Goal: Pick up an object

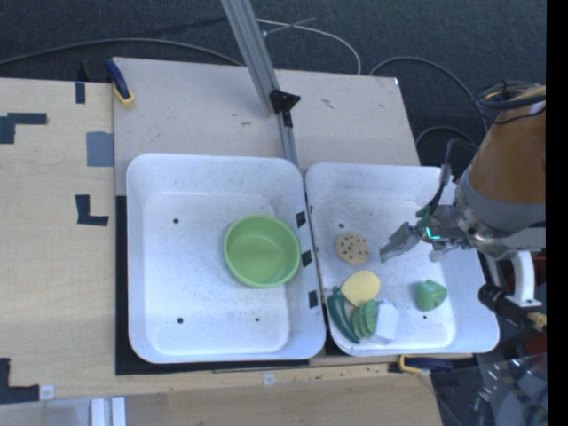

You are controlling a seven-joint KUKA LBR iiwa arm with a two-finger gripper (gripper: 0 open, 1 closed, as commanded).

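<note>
The grey arm (510, 162) with its orange band reached in from three o'clock, wrist bent low. Its gripper (417, 238) pointed toward nine o'clock, fingers (397, 242) spread apart, holding nothing.

The bench (195, 105) bears the left bin (151, 238) beside the right bin (390, 180).
</note>
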